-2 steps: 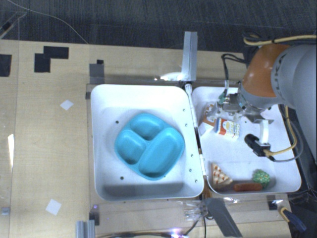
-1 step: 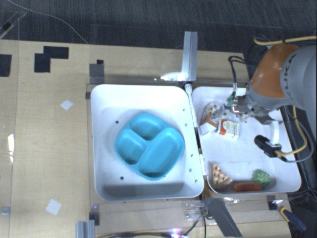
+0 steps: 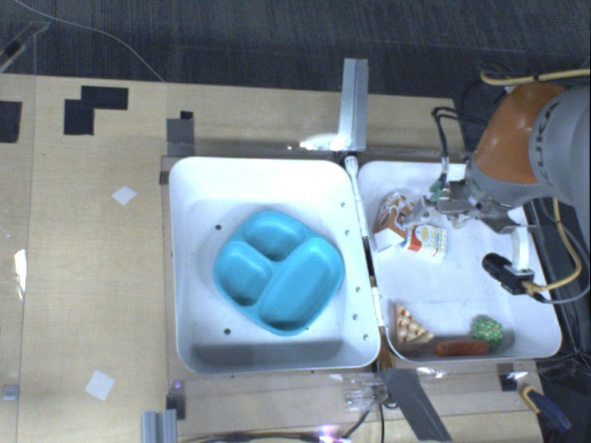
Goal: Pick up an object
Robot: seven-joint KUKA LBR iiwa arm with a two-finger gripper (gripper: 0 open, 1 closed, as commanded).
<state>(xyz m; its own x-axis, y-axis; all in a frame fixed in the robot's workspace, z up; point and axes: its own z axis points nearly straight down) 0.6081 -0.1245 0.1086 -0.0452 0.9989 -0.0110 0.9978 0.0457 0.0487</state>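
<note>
Where end effector [image 3: 450, 199] hovers: carton [image 3: 427, 239] just below-left | finger state: cannot tell

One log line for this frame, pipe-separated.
end effector: over right bin, by snack packet | blue divided tray: left bin | pizza slice, sausage, broccoli: right bin, near edge

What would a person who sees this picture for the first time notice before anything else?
The eye goes first to the bright blue plastic tray with three compartments, which lies in the middle of the left white bin. Next comes the grey arm with its orange band, reaching in from the right over the right white bin, with its gripper above a small white and orange carton. A green broccoli-shaped toy lies near that bin's lower right corner.
</note>
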